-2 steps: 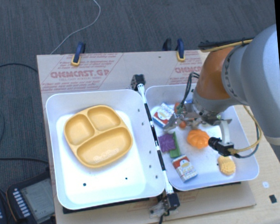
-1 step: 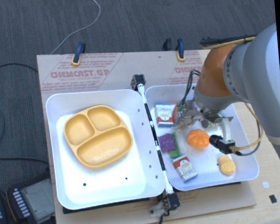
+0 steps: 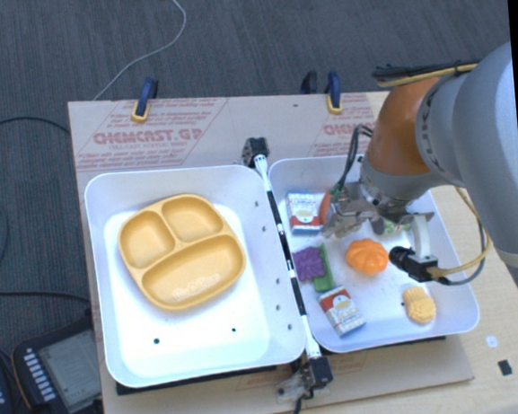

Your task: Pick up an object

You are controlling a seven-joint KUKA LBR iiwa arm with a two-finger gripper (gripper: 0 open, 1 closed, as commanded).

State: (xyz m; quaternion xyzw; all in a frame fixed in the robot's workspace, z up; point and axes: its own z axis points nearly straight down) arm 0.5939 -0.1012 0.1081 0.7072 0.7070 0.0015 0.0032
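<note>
The orange pumpkin-shaped toy [image 3: 367,257] sits in the right bin [image 3: 458,315], just below and a little right of my claw [image 3: 343,214], and it looks the likeliest thing for me to lift. My claw hangs low over the upper middle of that bin; whether it is spread or closed I cannot tell, since the wrist hides its tips from above. Immediately to its left lies a small carton [image 3: 304,213] with a red and green label, perhaps touching my claw, though I cannot be sure. Further down and to the left are a purple grape cluster [image 3: 309,263] and a second carton [image 3: 342,311]; down to the right lies a yellow corn piece [image 3: 419,305]. Far to the left, in the other bin [image 3: 118,349], rests a yellow divided plate [image 3: 183,251]. I judge I am at the approach step, with nothing gripped that I can see. The next move calls for settling squarely over one item, descending, and closing around it without nudging its neighbours.
</note>
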